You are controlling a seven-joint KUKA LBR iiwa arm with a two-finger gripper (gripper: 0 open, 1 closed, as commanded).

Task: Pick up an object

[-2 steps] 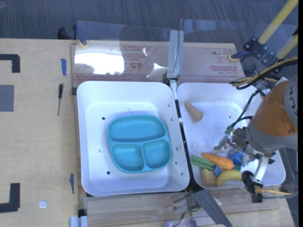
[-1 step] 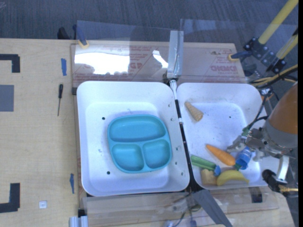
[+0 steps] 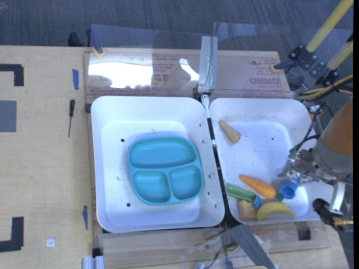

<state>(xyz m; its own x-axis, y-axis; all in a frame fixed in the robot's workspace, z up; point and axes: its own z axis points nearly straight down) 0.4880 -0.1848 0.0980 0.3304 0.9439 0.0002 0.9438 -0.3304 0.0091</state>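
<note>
The right bin (image 3: 255, 114) holds a small heap of toy food in its near corner: an orange carrot (image 3: 258, 186), a green pod-like piece (image 3: 240, 193), a yellow banana (image 3: 275, 209), a tan lump (image 3: 245, 209) and a small blue cup (image 3: 288, 191), with a tan cone (image 3: 229, 131) lying apart toward the far side. The claw (image 3: 296, 175) hangs at the bin's right edge, just beside the blue cup and the carrot's tip; whether it is open or closed on anything I cannot tell, since the wrist hardware blurs together there. These pieces are probably light, hollow, hard plastic, smooth and apt to slip or roll. The carrot looks the fairest target: take it across its thicker middle, where the taper is mildest. The left bin (image 3: 106, 150) carries a blue divided plate (image 3: 165, 169).
</note>
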